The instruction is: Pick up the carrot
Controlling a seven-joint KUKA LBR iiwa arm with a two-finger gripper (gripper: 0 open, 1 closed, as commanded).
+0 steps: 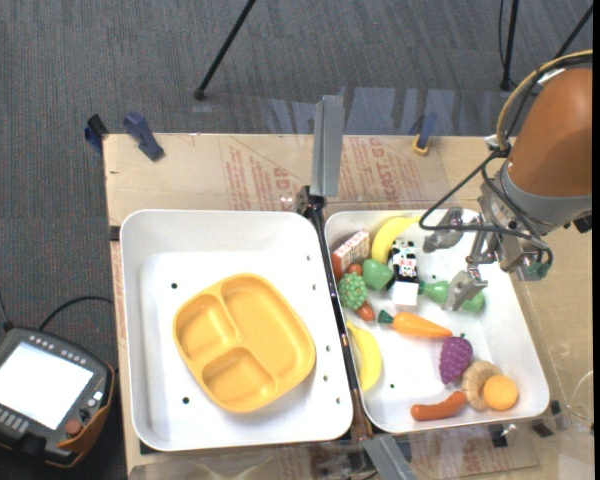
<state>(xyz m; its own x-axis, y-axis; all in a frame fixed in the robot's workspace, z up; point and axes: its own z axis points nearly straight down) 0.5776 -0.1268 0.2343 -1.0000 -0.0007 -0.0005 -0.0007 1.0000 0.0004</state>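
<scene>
Nearest, right bin (532, 363), front edge: sausage (438, 406), orange (500, 393), grapes (455, 357). Left bin (145, 268) holds a yellow tray (242, 340). Mid right bin: carrot (420, 325), lying flat, green top toward the divider, untouched. Banana (366, 356) against the divider edge. Just beyond the carrot, gripper (467, 293) hangs over a green toy (442, 292), fingers apart, nothing between them. Back edge: second banana (388, 234).

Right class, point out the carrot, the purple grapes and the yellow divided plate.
carrot (421, 325), camera view, middle of its orange body.
purple grapes (455, 359), camera view, centre of the bunch.
yellow divided plate (292, 317), camera view, its right rim.
</scene>
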